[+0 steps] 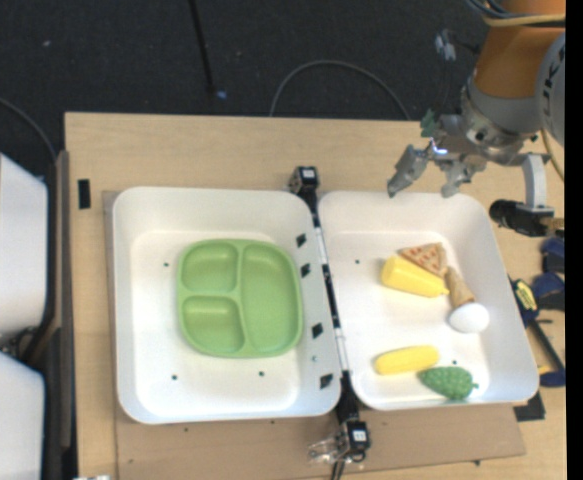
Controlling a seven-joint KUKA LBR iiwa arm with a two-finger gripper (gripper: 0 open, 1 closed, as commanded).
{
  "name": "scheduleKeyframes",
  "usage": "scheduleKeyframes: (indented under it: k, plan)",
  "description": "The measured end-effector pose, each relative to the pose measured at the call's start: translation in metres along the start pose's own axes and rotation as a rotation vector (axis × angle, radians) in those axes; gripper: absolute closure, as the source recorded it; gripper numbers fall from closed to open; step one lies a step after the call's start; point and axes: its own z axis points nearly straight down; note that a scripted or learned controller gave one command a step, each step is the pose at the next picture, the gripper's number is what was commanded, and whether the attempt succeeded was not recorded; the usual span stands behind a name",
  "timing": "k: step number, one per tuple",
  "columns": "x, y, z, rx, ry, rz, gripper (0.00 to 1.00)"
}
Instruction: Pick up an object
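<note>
— Far along yet?

— Hardly begun, by the look of it. Gripper (430, 173) spread wide, nothing between its fingers, hanging above the far rim of the right bin (371, 218) — over the worktop edge of it rather than over any object.

— And the things to pick?

— All lying loose in the right bin. Yellow wedge (412, 278) just beside an orange slice (426, 256), probably pizza. White egg shape (468, 317) touching a tan cone (458, 288). Nearer the front, a yellow oblong piece (406, 360) and, right beside it, a green knobbly thing (448, 382). Green divided tray (240, 297) alone in the left bin (131, 228).

— So what remains?

— Everything, judging from this: choose a target, travel inward over the bin, descend, close, lift. Nearest candidates appear to be the wedge and the slice.

— Anything hard to read?

— Plenty. Arm (516, 58) cut off at the top right, so only the wrist and orange band visible. Unclear whether cone and egg form one toy or two. Slice partly tucked behind the wedge — overlapping or merely adjacent, cannot tell. Height of the gripper above the rim not judgeable from this slanted view.
</note>
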Motion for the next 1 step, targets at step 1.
scheduleKeyframes:
  k: [1]
  plan:
    - [0.0002,0.0018,-0.0085,-0.013,-0.002,-0.002,0.0]
